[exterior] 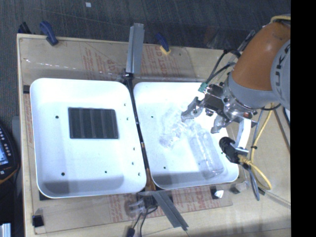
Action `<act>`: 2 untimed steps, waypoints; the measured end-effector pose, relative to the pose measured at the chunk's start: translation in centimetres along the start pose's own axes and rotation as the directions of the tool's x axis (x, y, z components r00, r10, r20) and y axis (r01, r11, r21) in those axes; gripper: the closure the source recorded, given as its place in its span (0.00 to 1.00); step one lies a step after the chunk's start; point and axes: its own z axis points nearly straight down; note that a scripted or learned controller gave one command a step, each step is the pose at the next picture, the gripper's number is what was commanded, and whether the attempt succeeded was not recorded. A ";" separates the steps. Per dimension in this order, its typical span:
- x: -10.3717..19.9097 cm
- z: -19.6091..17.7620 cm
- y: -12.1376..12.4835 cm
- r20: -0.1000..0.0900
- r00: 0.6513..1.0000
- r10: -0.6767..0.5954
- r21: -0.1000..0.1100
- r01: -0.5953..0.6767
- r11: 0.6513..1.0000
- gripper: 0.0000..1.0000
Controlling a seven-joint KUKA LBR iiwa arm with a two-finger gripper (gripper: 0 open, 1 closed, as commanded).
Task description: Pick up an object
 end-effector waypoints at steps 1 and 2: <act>-5.3 3.2 2.7 -0.001 0.968 -0.250 0.005 0.250 0.968 0.00; -6.4 -2.1 0.2 0.001 0.980 -0.197 0.000 0.197 0.980 0.00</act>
